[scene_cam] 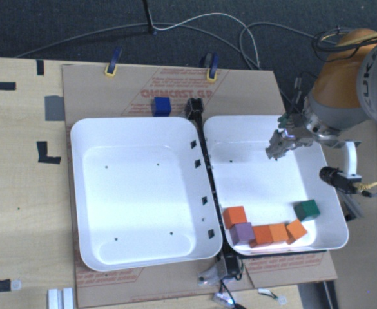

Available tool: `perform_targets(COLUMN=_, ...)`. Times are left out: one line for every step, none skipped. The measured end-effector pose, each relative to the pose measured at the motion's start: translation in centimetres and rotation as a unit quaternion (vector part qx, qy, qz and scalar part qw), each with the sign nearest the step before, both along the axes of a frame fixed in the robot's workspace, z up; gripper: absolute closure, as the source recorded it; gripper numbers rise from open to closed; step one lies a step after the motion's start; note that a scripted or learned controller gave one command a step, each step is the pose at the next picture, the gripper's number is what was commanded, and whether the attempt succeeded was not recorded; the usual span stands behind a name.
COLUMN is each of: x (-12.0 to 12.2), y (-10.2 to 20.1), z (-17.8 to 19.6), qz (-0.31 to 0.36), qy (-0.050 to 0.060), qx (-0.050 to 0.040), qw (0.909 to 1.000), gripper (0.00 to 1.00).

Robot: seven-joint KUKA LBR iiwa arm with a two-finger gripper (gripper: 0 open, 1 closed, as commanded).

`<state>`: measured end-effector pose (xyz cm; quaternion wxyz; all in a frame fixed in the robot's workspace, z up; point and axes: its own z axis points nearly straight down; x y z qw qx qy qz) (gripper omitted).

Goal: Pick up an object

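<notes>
Several small blocks lie along the front of the right bin (252, 131): an orange block (234, 215), a purple block (242, 232), an orange-red block (262, 235), two more orange ones (278, 233) (296, 230), and a green block (306, 210) near the right wall. My gripper (279, 146) hangs over the back right part of that bin, well behind the blocks, and no block is at its tip.
The left bin (78, 172) sits beside the right one, joined by a black divider strip (204, 172). A blue block (162, 105) rests on the cardboard behind the bins. Cables (194, 21) run across the dark floor at the back.
</notes>
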<state>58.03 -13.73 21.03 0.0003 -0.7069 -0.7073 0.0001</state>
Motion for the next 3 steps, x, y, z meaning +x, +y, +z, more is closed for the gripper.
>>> perform_targets(x=-1.7, y=2.9, z=-12.6, qz=0.0, qy=0.004, qx=0.0004, qw=1.0, gripper=0.0)
perform_targets(x=-6.0, y=-2.1, z=-12.1, qz=-0.002, qy=0.0, qx=-0.0004, qw=1.0, gripper=0.0)
perform_targets(x=0.5, y=-5.7, z=-12.1, qz=0.0, qy=-0.001, qx=-0.0007, qw=1.0, gripper=0.0)
